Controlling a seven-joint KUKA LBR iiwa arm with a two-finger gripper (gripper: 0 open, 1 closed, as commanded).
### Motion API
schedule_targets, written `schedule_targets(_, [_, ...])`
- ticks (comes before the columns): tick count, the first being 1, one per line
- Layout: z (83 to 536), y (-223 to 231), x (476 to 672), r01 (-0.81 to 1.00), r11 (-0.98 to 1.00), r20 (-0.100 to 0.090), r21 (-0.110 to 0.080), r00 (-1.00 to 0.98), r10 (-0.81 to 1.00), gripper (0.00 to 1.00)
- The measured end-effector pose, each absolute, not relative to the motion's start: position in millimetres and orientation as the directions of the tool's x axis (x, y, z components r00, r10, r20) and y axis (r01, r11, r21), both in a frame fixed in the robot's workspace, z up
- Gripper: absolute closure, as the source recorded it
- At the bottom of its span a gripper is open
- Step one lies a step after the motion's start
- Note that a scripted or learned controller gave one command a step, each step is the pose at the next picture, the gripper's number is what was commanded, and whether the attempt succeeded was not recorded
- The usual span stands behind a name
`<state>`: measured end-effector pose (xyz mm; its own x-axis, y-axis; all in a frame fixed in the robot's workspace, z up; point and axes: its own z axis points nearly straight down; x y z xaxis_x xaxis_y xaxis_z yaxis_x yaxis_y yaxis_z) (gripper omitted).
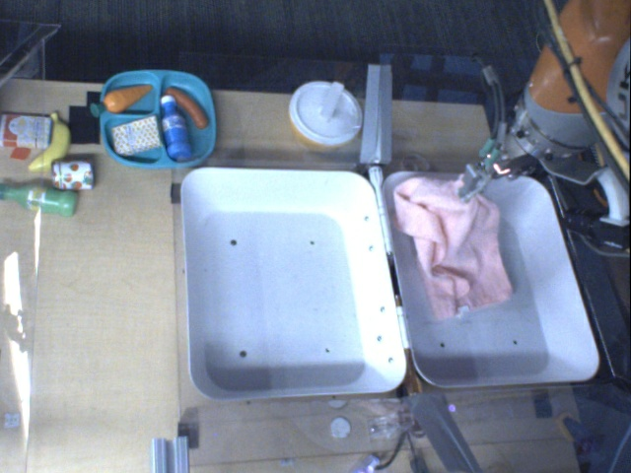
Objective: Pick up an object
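Observation:
A crumpled pink cloth (pixel 455 244) lies in the right bin (pixel 552 333), spread from its upper left toward its middle. My gripper (pixel 478 178) is at the cloth's upper right corner, near the bin's far edge. It touches the cloth or hangs just above it. The cloth's corner rises in a small peak right at the gripper. The arm's grey wrist and orange band (pixel 582 28) come in from the upper right.
The left bin (pixel 286 284) sits beside the right one, with a metal divider (pixel 375 116) behind them. On the bench at far left are a blue tray (pixel 202 116) of toy food, a white lidded cup (pixel 325 113), a banana, a can and a green bottle.

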<state>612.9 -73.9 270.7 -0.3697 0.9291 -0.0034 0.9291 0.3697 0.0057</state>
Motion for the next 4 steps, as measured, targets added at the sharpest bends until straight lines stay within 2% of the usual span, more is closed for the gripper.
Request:
schedule_targets(1, [197, -63, 590.1, 0.865, 0.502, -0.001, 0.003, -0.502, 0.865, 1.0])
schedule_targets(2, [186, -65, 665.9, 0.727, 0.687, -0.005, 0.005, -0.687, 0.727, 1.0])
schedule_targets(3, [185, -72, 660.7, 0.833, 0.554, -0.003, 0.004, -0.554, 0.833, 1.0])
schedule_targets(4, [186, -30, 657.6, 0.731, 0.682, -0.003, 0.004, -0.682, 0.731, 1.0])
